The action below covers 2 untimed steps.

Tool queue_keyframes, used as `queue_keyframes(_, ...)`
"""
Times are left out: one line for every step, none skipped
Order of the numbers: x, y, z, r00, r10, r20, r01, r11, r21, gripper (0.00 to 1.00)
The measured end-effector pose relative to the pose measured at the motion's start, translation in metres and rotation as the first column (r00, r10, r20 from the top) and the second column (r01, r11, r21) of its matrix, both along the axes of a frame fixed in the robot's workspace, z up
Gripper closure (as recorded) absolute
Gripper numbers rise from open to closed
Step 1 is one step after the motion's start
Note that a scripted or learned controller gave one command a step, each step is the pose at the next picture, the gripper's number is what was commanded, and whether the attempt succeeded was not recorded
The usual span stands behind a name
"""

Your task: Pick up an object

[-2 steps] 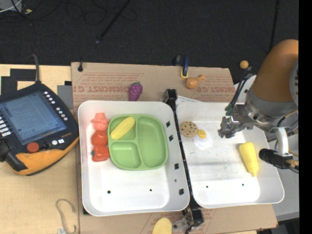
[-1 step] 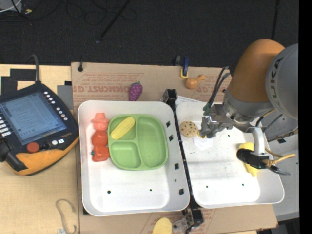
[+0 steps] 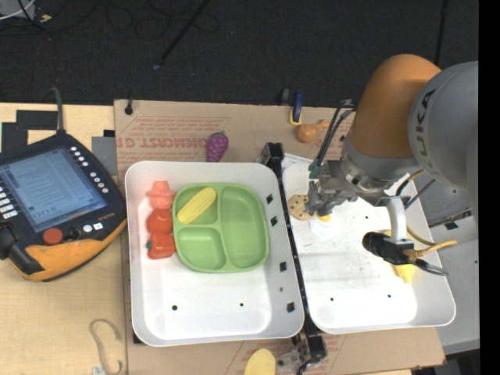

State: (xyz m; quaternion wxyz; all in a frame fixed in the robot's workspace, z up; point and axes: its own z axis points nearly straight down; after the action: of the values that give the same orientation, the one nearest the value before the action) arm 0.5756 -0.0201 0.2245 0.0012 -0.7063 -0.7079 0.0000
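Observation:
My gripper [image 3: 319, 205] is low over the far left part of the right bin [image 3: 367, 311]. A round brown cookie [image 3: 297, 205] lies just to its left, near the bin wall. A small white and yellow piece [image 3: 323, 219] lies right under the gripper. In the left bin [image 3: 203, 311] a green divided plate [image 3: 234, 241] holds a yellow corn cob [image 3: 195, 204]. A red toy figure [image 3: 159, 221] lies beside the plate on its left.
Purple grapes [image 3: 217, 145] and an orange item [image 3: 308, 131] sit on the cardboard behind the bins. A yellow object [image 3: 260, 361] lies at the front edge. A teach pendant [image 3: 51, 198] rests on the bench at the left.

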Motion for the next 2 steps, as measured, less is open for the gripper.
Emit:
queue_keyframes(-0.007,-0.009,0.013,1.0,-0.002,0.0,0.002,1.0,-0.001,1.0)
queue_keyframes(-0.016,-0.011,-0.003,1.0,-0.003,-0.003,0.003,1.0,-0.001,1.0)
